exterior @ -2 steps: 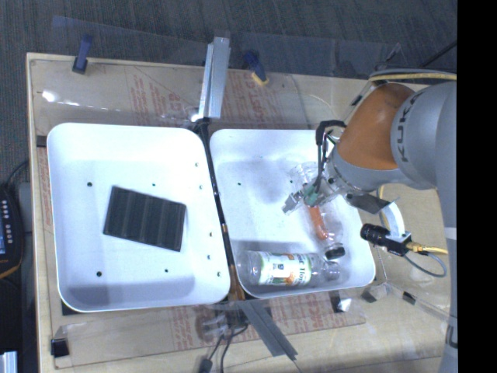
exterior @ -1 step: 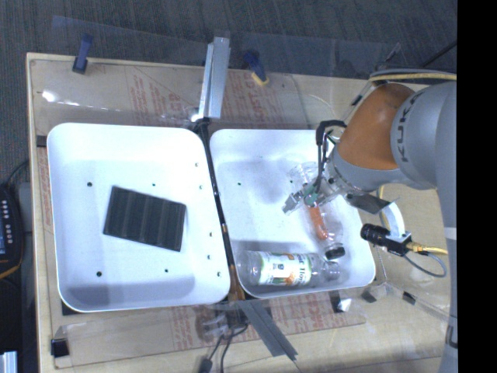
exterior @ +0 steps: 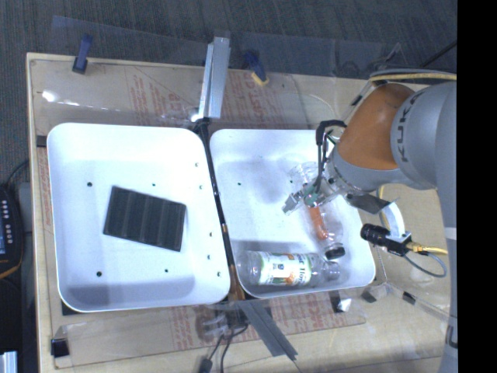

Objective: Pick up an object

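My gripper (exterior: pixel 304 198) is down in the right bin (exterior: pixel 248 158), near its middle right, reaching in from the grey arm with the orange band. Just below and to the right of it lies a small orange object in clear wrapping (exterior: pixel 319 222). Whether they touch I cannot tell. A clear plastic bottle with a green and white label (exterior: pixel 283 269) lies on its side along the bin's front wall. In the left bin (exterior: pixel 70 142) a dark ribbed rectangular pad (exterior: pixel 145 217) lies flat.
Crinkled clear plastic (exterior: pixel 301 173) lies just behind the gripper. A small black cap (exterior: pixel 334 251) sits by the bottle's right end. A metal bar (exterior: pixel 213 76) rises behind the divide between the bins. A black cable connector (exterior: pixel 384 238) hangs by the right bin's outer wall.
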You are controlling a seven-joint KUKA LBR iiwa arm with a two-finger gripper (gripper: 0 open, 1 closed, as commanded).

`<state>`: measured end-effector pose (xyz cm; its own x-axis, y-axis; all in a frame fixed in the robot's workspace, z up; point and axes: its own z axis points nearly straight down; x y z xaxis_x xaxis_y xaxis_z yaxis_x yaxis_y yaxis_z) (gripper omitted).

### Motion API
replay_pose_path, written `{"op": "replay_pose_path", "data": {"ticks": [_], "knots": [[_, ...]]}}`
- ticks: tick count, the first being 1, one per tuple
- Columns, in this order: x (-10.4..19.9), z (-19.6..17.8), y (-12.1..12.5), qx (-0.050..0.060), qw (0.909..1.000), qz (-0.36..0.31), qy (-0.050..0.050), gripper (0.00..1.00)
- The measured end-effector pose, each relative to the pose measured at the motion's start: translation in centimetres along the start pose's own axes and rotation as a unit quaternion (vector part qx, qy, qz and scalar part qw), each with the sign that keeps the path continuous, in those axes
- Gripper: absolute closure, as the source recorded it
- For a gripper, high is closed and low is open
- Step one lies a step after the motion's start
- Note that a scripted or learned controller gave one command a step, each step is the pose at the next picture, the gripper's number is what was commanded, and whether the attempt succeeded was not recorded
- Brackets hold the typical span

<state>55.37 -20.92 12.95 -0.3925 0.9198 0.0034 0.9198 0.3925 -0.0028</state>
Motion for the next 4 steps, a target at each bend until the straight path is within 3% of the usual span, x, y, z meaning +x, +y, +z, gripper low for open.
{"op": "replay_pose_path", "data": {"ticks": [1, 2, 4], "knots": [[0.0, 0.0, 0.0, 0.000, 1.0000, 0.000, 0.000, 0.00], [0.3, 1.0, 3.1, -0.001, 0.9999, 0.016, -0.001, 0.00], [0.2, -6.3, -0.5, -0.002, 0.9991, -0.042, -0.003, 0.00]]}}
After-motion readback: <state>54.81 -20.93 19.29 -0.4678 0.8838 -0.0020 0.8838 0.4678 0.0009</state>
